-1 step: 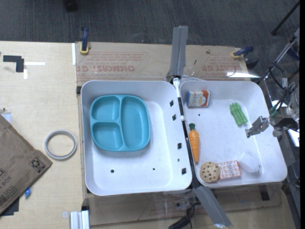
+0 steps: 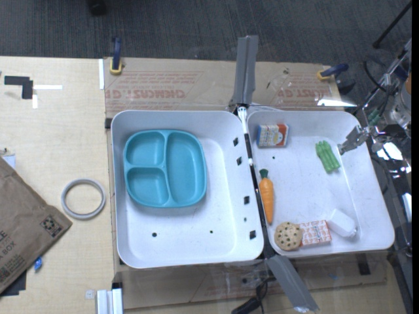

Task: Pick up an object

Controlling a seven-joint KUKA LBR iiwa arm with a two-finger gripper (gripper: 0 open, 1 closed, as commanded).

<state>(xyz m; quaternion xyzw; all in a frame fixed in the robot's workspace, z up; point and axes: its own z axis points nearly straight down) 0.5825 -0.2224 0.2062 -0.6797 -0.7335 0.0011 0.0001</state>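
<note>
We see our gripper (image 2: 350,142) at the right bin's (image 2: 366,241) upper right edge, but we cannot tell from here how it is set. Just to its left lies a green object (image 2: 327,156). Elsewhere in that bin are a small carton (image 2: 272,135), a carrot (image 2: 266,197), a cookie (image 2: 287,236) and a pink packet (image 2: 315,232). A blue divided plate (image 2: 165,169) sits in the left bin (image 2: 190,241).

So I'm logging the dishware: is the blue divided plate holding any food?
Empty: all three compartments of the blue divided plate show bare blue.
</note>
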